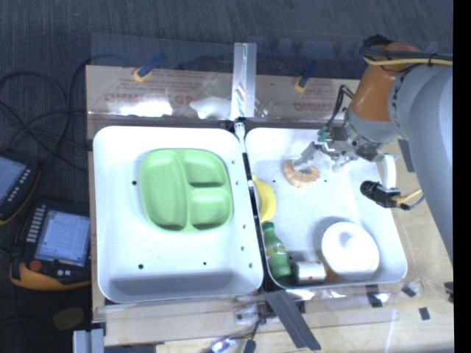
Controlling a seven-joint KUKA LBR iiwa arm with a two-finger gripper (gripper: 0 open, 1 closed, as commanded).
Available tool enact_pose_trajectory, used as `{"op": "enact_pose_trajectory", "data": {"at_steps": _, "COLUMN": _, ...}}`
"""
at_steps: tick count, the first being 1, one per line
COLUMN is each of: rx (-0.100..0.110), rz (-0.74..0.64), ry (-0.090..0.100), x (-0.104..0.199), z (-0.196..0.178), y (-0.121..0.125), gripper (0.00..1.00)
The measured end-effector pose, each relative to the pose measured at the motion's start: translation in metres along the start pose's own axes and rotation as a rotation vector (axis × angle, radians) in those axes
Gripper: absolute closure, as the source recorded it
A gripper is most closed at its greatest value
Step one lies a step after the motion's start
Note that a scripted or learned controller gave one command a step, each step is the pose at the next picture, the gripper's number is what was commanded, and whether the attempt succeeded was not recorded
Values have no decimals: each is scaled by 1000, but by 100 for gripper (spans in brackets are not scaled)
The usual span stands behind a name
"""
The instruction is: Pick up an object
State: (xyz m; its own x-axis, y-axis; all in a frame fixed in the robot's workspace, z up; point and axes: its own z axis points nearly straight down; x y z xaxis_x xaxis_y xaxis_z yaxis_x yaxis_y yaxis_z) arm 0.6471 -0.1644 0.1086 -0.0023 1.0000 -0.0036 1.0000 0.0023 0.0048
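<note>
My gripper (324, 158) hangs over the back of the right bin (383, 219), reaching in from the right. Its two fingers stand spread apart with nothing between them, so it is open. Just below and left of the left finger (307, 155) lies a small round tan and orange object (302, 174) on the bin floor; whether the fingertip touches it I cannot tell. Also in this bin are a yellow curved piece (266, 201) against the left wall, a green bottle (276, 251) lying at the front left, and a white round container (349, 247) at the front right.
The left bin (118, 256) holds a green divided plate (185, 188). A small white-capped piece (310, 272) lies between the bottle and the white container. The divider rim (249, 197) runs between the two bins. Bare floor lies in the middle of the right bin.
</note>
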Motion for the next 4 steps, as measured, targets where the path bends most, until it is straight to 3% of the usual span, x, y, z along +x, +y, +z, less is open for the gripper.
{"op": "enact_pose_trajectory", "data": {"at_steps": 1, "rx": -19, "rz": -138, "ry": -7, "x": 31, "z": 9, "y": 24, "gripper": 0}}
{"op": "enact_pose_trajectory", "data": {"at_steps": 3, "rx": -26, "rz": -220, "ry": -7, "x": 58, "z": 8, "y": 11, "gripper": 0}}
{"op": "enact_pose_trajectory", "data": {"at_steps": 4, "rx": -28, "rz": -426, "ry": -7, "x": 61, "z": 8, "y": 4, "gripper": 0}}
